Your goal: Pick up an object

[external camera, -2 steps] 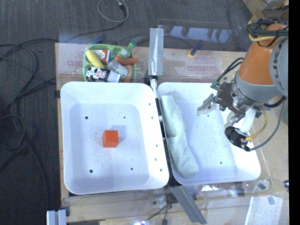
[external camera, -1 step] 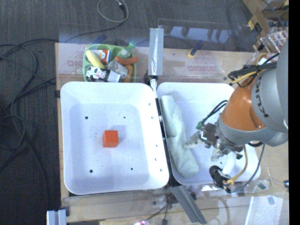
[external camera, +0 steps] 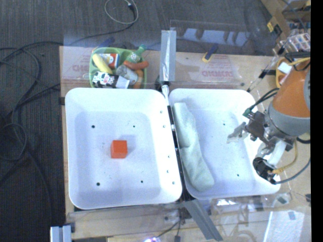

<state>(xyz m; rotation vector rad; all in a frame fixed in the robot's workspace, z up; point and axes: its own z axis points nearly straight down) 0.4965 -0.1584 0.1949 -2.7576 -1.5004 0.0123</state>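
Bright, even overhead light, soft shadows, white bins (external camera: pixel 75 135) perhaps slightly overexposed.

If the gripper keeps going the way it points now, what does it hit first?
It points left across the right bin. From the gripper, the first thing in line looks like the pale folded cloth along that bin's left side. Height is unclear, so it could pass above.

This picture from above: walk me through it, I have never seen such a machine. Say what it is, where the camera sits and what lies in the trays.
One camera looks down at a slant on a bench with two shallow white bins. The grey and orange shape at the right is a robot arm; its gripper hangs over the right bin. I see nothing held in it. The left bin holds an orange block. A pale folded cloth lies along the right bin's left side. Behind the bins stands a green basket of small toys.
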